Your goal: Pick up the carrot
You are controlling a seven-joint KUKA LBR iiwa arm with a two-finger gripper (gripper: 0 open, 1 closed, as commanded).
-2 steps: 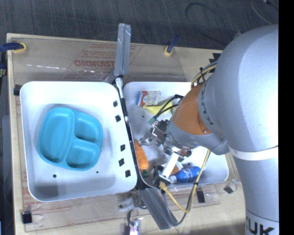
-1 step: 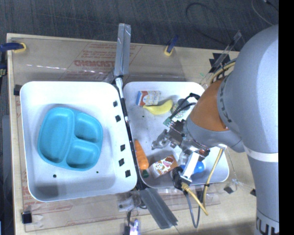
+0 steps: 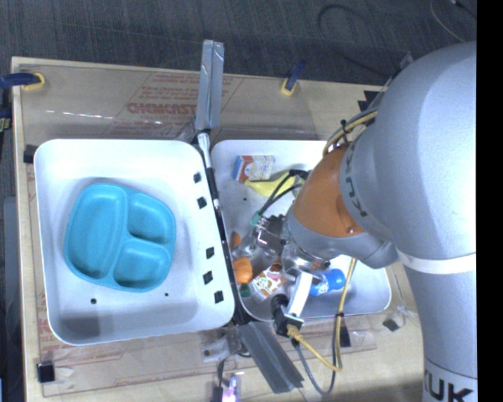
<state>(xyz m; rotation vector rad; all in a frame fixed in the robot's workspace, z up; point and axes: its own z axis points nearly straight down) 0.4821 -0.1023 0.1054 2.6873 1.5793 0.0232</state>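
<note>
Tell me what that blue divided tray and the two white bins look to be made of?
The blue tray looks like moulded plastic with a matte finish: one even colour, soft rounded compartment edges, no sharp glare. The left white bin and the right white bin also look like plastic, slightly glossier, with smooth rounded corners and faint sheen on the walls. I can't rule out coated metal from this view.

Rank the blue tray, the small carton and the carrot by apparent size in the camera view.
1. blue tray, by far the largest
2. small carton
3. carrot, partly hidden by the arm, so its full size is unsure
</note>
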